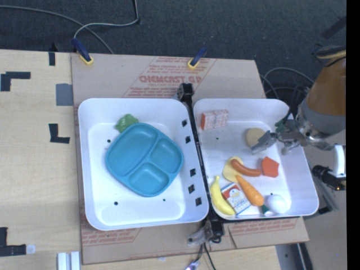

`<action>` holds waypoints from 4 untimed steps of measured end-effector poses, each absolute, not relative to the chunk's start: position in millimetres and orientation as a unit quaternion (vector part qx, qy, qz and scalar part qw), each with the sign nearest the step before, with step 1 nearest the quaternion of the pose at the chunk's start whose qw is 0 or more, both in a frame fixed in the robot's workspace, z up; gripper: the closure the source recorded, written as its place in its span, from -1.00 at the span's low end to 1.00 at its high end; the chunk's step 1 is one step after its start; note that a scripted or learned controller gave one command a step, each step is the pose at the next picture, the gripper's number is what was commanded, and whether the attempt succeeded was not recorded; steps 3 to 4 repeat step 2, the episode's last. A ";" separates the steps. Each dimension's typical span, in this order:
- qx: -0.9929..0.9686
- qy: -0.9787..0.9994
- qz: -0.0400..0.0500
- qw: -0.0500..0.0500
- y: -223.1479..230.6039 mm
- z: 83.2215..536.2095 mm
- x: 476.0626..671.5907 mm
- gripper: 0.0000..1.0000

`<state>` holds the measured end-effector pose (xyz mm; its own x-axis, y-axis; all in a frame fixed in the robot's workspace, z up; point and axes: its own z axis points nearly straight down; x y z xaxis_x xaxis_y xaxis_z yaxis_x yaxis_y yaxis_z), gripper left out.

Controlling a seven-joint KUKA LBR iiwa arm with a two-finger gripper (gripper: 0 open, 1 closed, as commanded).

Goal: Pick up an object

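Observation:
My gripper (273,148) hangs over the right bin (292,112) near its right side, open, with nothing between its fingers. One grey finger (260,144) points down-left, right beside a tan round piece (254,136). Just below the gripper lies a red block (270,166). An orange-red sausage (246,168), a carrot (251,191), a banana (220,199), a small printed box (235,199) and a white egg (275,202) crowd the bin's front. A pink-and-white packet (215,119) sits at the back left.
The left bin (90,167) holds a blue divided plate (145,158) with a green item (126,121) at its back edge. Black clips (193,151) line the wall between the bins. Cables run by the arm at the right.

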<state>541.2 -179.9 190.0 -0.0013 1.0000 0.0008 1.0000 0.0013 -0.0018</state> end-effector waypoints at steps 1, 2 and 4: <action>-0.707 -0.708 -0.001 0.000 -124.9 86.0 527.2 -1.00; -0.707 -0.707 -0.001 -0.002 -126.1 96.0 527.6 1.00; -0.707 -0.707 -0.001 -0.002 -126.1 96.0 527.6 1.00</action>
